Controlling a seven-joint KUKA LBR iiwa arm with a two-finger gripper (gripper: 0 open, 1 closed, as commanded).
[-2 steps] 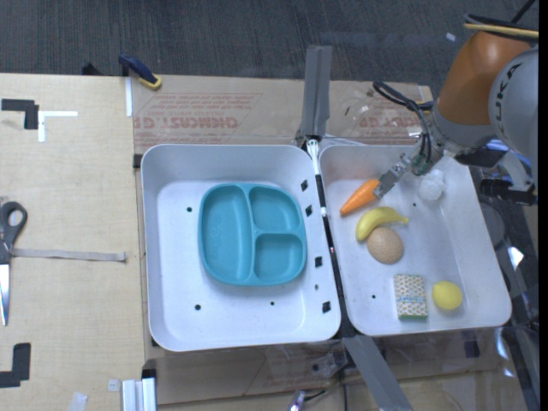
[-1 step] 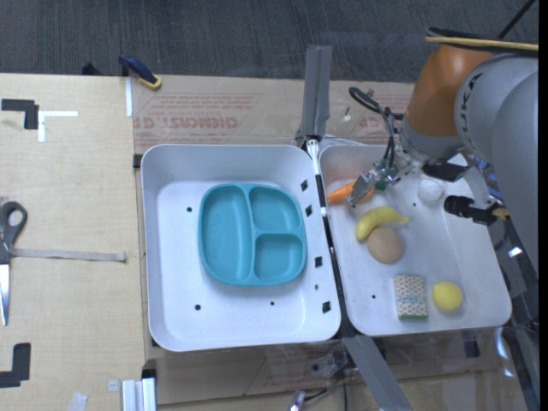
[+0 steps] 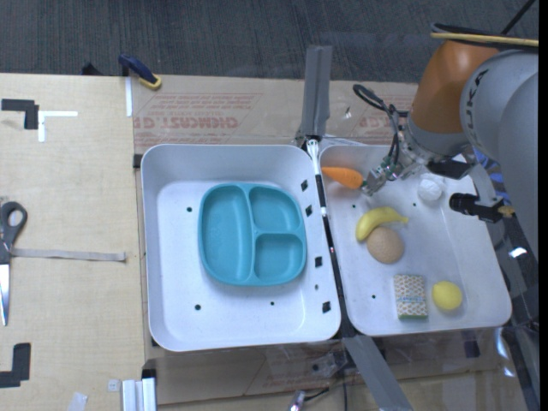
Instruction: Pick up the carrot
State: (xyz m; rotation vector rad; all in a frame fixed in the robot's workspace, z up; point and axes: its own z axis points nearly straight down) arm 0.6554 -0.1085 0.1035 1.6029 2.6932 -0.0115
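Pale wooden bench (dark floor, perhaps carpet)

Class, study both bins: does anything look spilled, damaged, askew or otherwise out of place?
Nothing stands out. The teal tray lies flat in the left bin. The carrot, banana, egg, lemon and small box rest apart in the right bin.
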